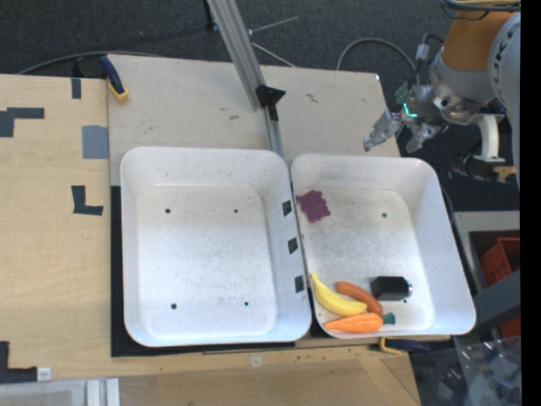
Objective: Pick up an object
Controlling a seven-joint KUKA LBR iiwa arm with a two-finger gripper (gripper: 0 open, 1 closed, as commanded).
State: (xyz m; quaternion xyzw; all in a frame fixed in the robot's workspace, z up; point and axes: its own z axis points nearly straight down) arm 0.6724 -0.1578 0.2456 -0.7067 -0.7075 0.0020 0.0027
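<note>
We see the arm at the upper right, its gripper hanging above the bench just past the far rim of the right bin. Two fingers show, one pale grey finger angled down to the left and a darker one to its right, with a clear gap between them, so we read the pincer as spread apart and holding nothing.

In the right bin we find the things to pick. A purple piece lies near the far left corner, close to the wall shared with the other bin. Along the near edge sit a banana, curved and yellow, and just to its right an orange carrot touching it. A second carrot lies in front of both, along the near wall, its green tip pointing right. A black block rests just right of the first carrot.

The left bin lies beside it, their rims touching. A metal post slants up from the bench behind the two bins, and a yellow and blue clamp sits at the bench's far left corner
</note>
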